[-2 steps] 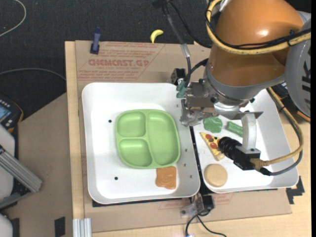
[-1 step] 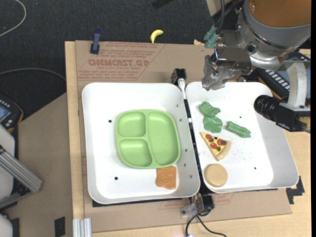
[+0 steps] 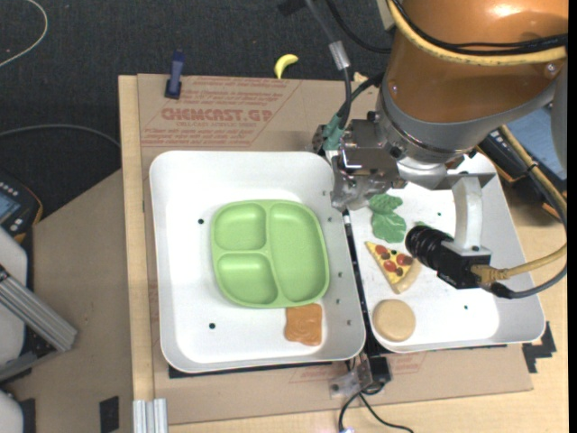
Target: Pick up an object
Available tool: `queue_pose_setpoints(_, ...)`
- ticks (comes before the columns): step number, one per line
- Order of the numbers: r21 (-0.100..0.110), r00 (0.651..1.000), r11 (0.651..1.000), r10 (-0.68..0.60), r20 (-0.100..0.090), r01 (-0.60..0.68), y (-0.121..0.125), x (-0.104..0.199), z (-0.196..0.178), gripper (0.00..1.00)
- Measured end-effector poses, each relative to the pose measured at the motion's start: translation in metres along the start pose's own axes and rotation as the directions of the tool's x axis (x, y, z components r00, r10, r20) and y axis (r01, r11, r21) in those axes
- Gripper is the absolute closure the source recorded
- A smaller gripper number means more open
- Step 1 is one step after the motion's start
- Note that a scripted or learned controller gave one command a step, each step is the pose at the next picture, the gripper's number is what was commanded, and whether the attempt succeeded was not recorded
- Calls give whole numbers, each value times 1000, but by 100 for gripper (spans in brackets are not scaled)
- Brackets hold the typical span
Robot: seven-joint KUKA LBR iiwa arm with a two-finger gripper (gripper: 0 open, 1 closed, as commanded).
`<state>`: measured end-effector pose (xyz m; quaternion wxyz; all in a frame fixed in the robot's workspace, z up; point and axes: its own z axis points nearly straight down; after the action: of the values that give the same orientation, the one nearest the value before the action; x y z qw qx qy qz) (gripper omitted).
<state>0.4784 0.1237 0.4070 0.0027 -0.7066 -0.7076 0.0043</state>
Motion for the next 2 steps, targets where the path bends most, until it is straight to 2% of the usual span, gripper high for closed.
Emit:
queue_pose_setpoints(1,-13,1000,1000,1,-3,-1,1,-1,-16,100)
queue_pose_setpoints(2,-15,1000,1000,1,-4,-1,2,0,-26,100)
